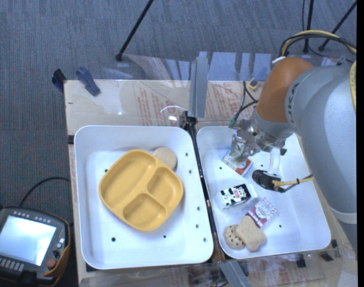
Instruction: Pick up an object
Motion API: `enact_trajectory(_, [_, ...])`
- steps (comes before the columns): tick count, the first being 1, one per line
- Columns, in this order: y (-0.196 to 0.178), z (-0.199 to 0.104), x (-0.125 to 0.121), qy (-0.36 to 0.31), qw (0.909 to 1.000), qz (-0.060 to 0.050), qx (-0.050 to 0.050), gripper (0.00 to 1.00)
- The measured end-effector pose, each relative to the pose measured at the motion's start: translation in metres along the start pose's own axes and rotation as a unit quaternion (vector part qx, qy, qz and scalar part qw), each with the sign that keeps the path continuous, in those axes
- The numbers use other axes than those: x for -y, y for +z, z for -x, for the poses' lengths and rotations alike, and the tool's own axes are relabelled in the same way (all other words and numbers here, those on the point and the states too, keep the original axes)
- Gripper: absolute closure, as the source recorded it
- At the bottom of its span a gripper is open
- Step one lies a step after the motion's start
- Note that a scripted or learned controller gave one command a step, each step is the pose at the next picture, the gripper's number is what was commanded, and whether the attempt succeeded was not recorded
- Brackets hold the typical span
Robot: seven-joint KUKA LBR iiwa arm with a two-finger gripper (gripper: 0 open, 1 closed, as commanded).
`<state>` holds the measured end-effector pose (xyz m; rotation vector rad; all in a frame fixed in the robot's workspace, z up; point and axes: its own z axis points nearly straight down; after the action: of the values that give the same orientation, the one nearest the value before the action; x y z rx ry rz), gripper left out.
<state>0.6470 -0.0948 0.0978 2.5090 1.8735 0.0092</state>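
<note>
Grey and orange, the arm (301, 100) bends down from the right into the right bin (307, 226), its gripper (240, 155) lowered at the bin's upper left over a small red-and-white packet (241, 165). Whether it grips that packet cannot be told. Nearby lie a cow-print carton (236, 195), cookies (246, 234) and a pink packet (263, 211).

Divided tray (141, 188) in left bin (86, 160); carton (236, 195), cookies (244, 235) in right bin (307, 220)
</note>
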Motion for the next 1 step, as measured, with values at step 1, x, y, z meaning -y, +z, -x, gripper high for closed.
enact_trajectory(1, [0.0001,0.0015,-0.0038,0.201,0.9796,0.001,-0.005,1.0])
